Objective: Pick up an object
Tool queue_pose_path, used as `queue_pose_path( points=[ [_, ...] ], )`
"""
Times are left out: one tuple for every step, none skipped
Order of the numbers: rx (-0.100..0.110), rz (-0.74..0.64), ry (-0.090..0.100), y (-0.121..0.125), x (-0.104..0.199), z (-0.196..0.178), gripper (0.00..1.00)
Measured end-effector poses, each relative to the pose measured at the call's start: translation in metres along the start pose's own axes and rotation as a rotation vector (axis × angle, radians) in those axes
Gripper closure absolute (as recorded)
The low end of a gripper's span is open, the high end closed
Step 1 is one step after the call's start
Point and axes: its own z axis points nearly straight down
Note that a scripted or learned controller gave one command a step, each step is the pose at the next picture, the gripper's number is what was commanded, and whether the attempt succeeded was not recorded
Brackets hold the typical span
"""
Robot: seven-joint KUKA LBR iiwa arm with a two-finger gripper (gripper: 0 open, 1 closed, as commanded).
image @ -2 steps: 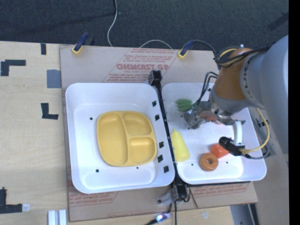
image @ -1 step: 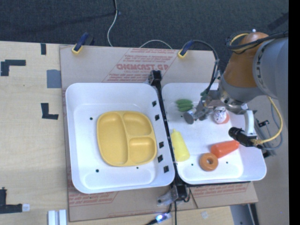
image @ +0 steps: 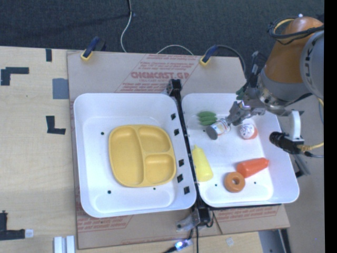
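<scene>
My gripper (image: 236,115) hangs over the upper middle of the right bin (image: 281,191). Just to its lower left lies a small grey and white bottle-like piece (image: 217,128), close to the gripper's tip; I cannot tell if they touch. A green item (image: 206,117) lies left of the gripper. A white and red ball (image: 247,131) sits right below it. Further forward are an orange carrot (image: 253,166), a brown donut (image: 234,182) and a yellow piece (image: 201,163) against the bin's left wall.
The left bin (image: 89,115) holds a yellow divided plate (image: 142,155). A black divider (image: 181,136) runs between the bins. The arm's orange band (image: 292,51) and grey wrist stand over the right bin's far right corner. Cables trail at the back.
</scene>
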Motion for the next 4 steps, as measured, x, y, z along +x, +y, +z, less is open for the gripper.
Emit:
queue_pose_path(
  points=[
    [0.004,0.000,0.001,0.001,0.000,-0.026,1.00],
    [0.009,-0.004,0.002,-0.018,0.055,-0.012,1.00],
    [0.007,-0.006,0.004,-0.029,0.113,-0.018,1.00],
    [0.008,-0.006,0.003,-0.045,0.166,-0.022,1.00]
  ],
)
